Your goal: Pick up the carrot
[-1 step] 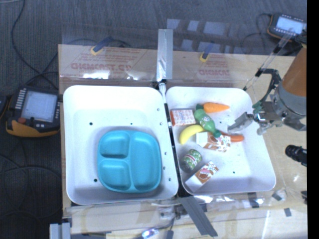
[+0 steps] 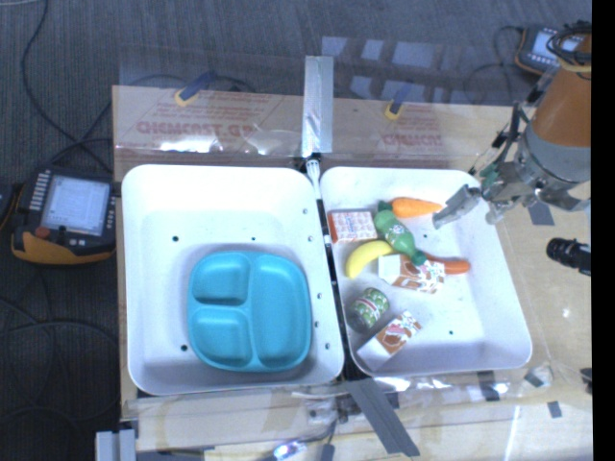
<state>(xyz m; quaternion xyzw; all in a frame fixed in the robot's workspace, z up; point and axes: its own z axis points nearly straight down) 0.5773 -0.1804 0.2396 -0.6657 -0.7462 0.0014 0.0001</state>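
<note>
The carrot, orange with a green top at its left end, lies near the back of the right bin. My gripper hangs over the bin's back right corner, just right of the carrot's tip. It is open, with one grey finger reaching toward the carrot and the other close to the bin's right rim. Nothing sits between them.
Beside the carrot lie a green bottle-shaped toy, a red and white carton, a banana, a small orange-red piece, a printed packet, a green can and a brown packet. The left bin holds a blue divided plate.
</note>
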